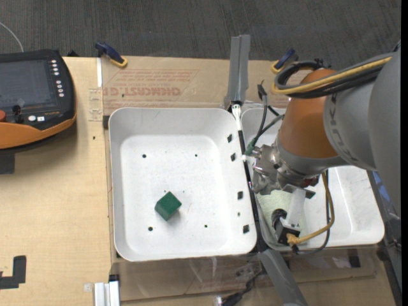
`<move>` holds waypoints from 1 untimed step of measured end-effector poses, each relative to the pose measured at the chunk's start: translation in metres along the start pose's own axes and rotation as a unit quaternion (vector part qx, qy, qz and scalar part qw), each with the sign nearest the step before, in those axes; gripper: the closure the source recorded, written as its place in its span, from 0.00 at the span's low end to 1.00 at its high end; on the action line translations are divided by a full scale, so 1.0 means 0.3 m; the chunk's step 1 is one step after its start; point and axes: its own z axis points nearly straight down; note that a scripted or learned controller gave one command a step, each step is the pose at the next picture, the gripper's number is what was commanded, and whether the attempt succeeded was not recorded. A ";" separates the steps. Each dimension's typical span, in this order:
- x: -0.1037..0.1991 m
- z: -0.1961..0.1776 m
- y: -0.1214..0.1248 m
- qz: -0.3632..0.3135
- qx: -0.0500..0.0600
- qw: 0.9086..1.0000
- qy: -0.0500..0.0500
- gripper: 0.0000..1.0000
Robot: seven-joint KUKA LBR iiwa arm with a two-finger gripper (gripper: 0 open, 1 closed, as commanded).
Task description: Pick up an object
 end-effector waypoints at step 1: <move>0.044 0.001 -0.056 0.055 0.000 0.998 0.000 1.00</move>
